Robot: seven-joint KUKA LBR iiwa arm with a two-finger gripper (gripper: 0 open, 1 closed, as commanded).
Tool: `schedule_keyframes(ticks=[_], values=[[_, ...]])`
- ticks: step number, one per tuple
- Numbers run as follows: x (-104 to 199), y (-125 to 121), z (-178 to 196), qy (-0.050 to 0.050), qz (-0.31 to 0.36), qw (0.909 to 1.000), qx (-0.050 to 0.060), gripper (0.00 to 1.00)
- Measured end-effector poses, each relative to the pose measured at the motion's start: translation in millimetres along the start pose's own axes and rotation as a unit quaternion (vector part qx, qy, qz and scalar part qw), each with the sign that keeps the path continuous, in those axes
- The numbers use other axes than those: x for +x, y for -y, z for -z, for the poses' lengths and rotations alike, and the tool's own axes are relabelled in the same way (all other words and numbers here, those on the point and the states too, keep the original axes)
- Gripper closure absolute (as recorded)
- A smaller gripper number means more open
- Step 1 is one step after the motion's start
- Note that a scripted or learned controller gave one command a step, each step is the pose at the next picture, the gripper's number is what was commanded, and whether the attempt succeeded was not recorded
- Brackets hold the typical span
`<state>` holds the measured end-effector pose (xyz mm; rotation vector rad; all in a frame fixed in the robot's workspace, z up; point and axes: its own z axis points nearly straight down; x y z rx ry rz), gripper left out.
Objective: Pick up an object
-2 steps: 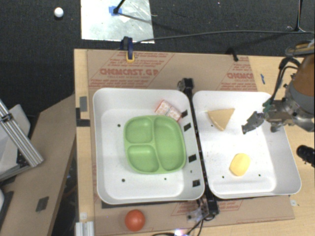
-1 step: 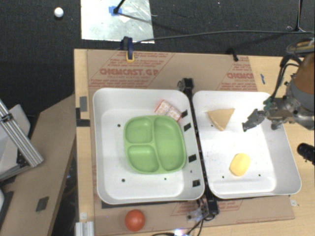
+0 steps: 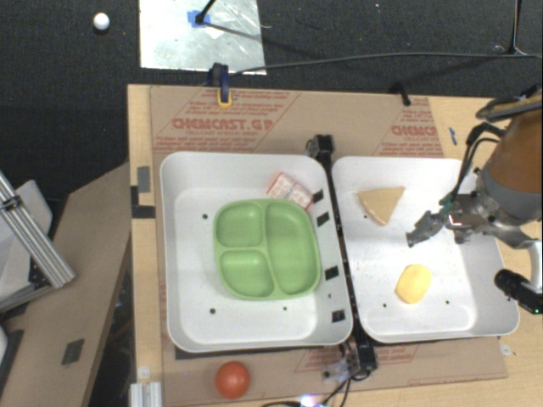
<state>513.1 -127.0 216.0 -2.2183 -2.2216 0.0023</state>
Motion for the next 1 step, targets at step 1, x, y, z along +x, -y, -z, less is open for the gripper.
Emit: schedule_keyframes(ticks=[1], values=[[4.4, -3.6, -43.1, 0.000, 0.000, 1.0000, 0.000, 0.00]])
